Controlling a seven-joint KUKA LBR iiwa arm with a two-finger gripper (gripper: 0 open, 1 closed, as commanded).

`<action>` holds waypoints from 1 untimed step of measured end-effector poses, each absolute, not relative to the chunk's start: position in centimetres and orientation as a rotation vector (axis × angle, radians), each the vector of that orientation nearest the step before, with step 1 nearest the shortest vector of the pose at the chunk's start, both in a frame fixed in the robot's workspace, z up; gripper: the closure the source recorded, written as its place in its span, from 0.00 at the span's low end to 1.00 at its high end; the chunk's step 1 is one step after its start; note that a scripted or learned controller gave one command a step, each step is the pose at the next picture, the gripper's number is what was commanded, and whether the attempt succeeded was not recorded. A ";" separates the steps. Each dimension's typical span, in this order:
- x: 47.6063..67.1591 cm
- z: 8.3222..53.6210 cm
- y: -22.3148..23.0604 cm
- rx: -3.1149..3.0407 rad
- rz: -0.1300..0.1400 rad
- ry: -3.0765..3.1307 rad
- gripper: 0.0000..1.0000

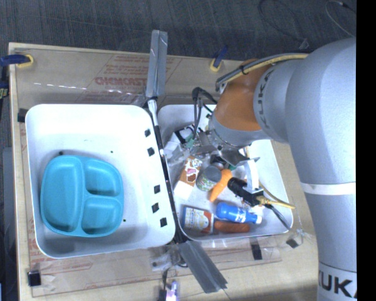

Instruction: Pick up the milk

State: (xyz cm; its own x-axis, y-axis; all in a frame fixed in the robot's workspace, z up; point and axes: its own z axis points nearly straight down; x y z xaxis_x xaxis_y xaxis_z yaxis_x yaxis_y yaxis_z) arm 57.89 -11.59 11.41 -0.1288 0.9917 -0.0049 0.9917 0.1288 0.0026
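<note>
The big grey arm [313, 124] reaches in from the right and hangs low over the right bin [272, 162]; its gripper [203, 144] is down near the far left part of that bin, tucked under the orange wrist, and I cannot tell if it is open or closed; nothing can be seen held in it.

The left bin [81, 127] is the roomy one; it has just one thing in it, a blue plate [81, 195] with three little sections, lying flat near the front left.

The right bin is crowded with toy food, all close together.

I think the milk [237, 214] is the blue bottle with a white end, lying on its side near the front of the right bin, well apart from the gripper; it looks like light, stiff plastic, smooth and round, so it may roll or slip; the best place to take it is across the middle of its body, squeezing the two long sides.

A red sausage [232, 227] lies just in front of it, touching or nearly so; a can with a red label [197, 218] lies at its left end; an orange carrot [220, 184] sits just behind it; a small brown carton [189, 171] sits further back, beside a little jar [208, 178].
</note>
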 end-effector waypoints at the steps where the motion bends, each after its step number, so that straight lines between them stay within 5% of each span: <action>1: 55.8 12.0 -13.3 2.157 -0.005 2.291 0.00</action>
